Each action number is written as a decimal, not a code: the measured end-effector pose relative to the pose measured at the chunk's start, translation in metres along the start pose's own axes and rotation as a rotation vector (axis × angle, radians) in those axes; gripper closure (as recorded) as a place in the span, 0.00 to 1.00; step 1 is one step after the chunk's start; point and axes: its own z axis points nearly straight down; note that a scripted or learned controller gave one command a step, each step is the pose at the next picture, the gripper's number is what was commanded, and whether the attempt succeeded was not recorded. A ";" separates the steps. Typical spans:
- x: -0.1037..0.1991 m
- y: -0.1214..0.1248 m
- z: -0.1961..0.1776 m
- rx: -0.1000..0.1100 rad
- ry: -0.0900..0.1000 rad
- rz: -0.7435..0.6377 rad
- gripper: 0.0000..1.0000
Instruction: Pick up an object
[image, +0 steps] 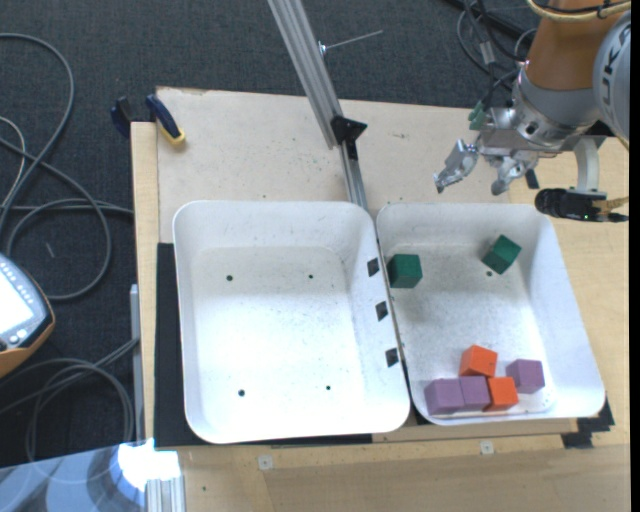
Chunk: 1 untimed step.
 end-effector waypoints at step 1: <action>-0.033 -0.092 0.168 0.010 0.003 0.005 0.00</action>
